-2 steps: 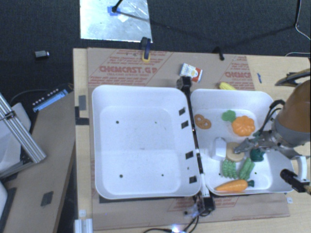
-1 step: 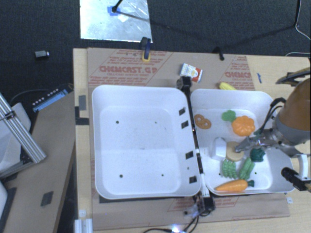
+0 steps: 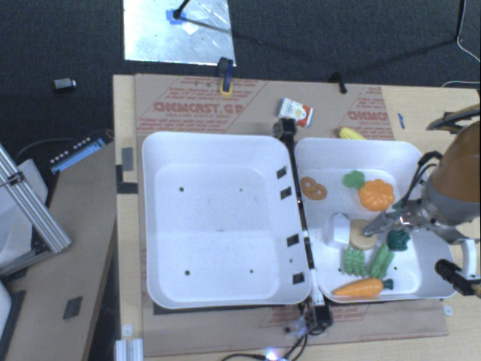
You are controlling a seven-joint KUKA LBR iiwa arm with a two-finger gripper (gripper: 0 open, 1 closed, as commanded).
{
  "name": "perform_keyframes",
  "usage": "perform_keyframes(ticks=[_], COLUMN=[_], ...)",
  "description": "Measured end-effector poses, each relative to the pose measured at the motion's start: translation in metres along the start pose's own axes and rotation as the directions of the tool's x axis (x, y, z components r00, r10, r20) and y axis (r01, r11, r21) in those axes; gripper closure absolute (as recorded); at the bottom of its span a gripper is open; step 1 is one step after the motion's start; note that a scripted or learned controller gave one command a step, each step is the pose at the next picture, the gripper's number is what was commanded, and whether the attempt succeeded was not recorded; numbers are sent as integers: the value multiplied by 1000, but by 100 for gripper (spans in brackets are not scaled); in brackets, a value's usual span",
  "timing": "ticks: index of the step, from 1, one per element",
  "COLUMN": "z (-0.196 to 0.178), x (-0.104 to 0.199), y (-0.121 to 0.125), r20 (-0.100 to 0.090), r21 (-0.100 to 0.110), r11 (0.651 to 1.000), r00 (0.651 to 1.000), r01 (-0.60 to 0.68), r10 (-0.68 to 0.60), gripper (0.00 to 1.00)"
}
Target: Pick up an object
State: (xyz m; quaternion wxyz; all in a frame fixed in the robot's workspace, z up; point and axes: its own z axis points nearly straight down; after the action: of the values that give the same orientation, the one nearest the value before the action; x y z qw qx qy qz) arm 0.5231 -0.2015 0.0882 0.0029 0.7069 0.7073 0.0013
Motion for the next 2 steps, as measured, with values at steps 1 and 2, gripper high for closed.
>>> perform_keyframes(ticks=[1,2], z=[-1,-12], x=[-5,-4], y=[81,80], r20=[2,0], r21=[-7,-10], r11=[1000,1000], r00=[1000,1000], r01=[7,7], r10=[-7,-7], gripper=[0,100])
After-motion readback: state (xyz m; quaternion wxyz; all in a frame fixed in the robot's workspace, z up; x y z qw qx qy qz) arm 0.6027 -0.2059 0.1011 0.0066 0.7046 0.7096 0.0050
